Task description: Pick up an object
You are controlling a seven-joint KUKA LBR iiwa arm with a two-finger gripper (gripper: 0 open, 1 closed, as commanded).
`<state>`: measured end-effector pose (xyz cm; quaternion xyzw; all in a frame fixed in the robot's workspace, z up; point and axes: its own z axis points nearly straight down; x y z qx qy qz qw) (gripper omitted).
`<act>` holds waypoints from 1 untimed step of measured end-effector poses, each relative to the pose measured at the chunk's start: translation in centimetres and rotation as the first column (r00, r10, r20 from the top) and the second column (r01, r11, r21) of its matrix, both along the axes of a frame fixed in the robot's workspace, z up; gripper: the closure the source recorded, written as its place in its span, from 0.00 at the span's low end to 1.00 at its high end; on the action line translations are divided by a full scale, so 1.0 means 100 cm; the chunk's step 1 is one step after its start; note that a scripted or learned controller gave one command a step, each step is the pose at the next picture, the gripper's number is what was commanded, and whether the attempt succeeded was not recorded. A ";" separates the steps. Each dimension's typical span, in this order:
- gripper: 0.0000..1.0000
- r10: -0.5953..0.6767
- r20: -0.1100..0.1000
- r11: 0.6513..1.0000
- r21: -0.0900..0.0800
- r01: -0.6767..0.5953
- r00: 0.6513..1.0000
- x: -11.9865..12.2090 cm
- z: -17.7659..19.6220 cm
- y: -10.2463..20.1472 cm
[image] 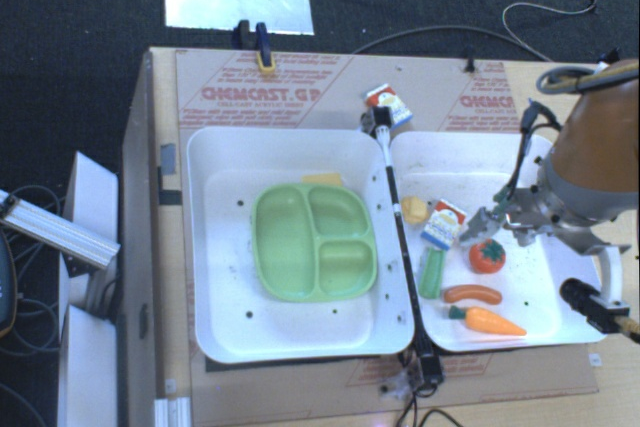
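Observation:
In the right bin (520, 165) lie several toy foods. A red tomato (487, 256) sits mid-bin, with a brown sausage (472, 294) and an orange carrot (487, 321) in front of it. A green stick-shaped piece (431, 273), a small white carton (443, 223) and a yellow lump (414, 209) lie near the divider. My gripper (497, 221) hangs over the right bin, just above and behind the tomato and right of the carton. Nothing is visibly held in it.
The left bin (225, 215) holds a green divided plate (313, 241) with a yellow piece (322, 180) behind it. Another small carton (388, 105) stands on the board behind the bins. The arm's bulk (600, 155) covers the right bin's far right side.

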<state>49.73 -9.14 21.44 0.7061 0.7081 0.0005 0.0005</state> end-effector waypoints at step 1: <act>0.00 -0.002 0.005 1.000 -0.002 0.002 1.000 0.046 -0.129 -0.018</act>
